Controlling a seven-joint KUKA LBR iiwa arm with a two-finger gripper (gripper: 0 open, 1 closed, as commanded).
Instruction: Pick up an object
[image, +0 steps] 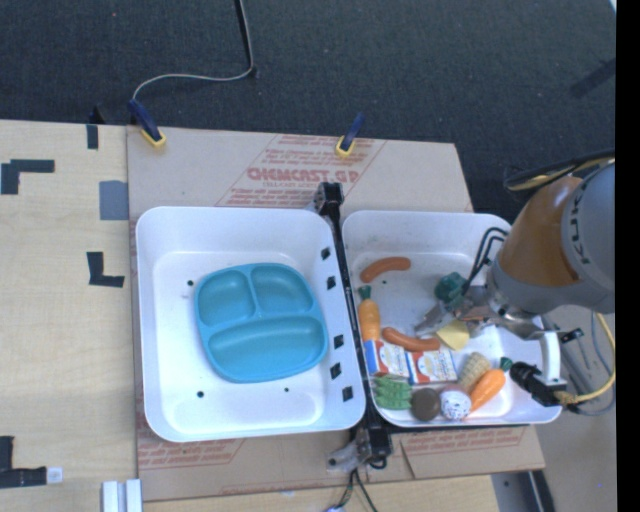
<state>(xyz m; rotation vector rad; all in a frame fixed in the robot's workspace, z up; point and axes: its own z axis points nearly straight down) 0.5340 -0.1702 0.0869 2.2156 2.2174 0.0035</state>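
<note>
From my station I see the left white bin (160, 300) holding a blue three-section plastic plate (262, 321), while the right white bin (420, 225) is crowded with toy food. An orange sausage (386, 267) lies toward twelve o'clock in that bin, a long orange carrot (370, 322) runs down the nine o'clock side, and a printed white carton (415, 366) sits near the centre. Along the six o'clock edge lie a green leafy piece (394, 393), a brown ball (426, 403), a white spotted egg (455, 405) and a second orange carrot (486, 388), with a pale corn cob (476, 367) just above. A red-orange hot dog (410, 340) lies slanted at mid-bin, a yellow wedge (453, 336) touching its three o'clock end. The gripper (450, 312) is low over these, just beside the hot dog at its two o'clock, with a dark teal piece (450, 288) at its twelve o'clock. I cannot tell its grasp state.
</note>
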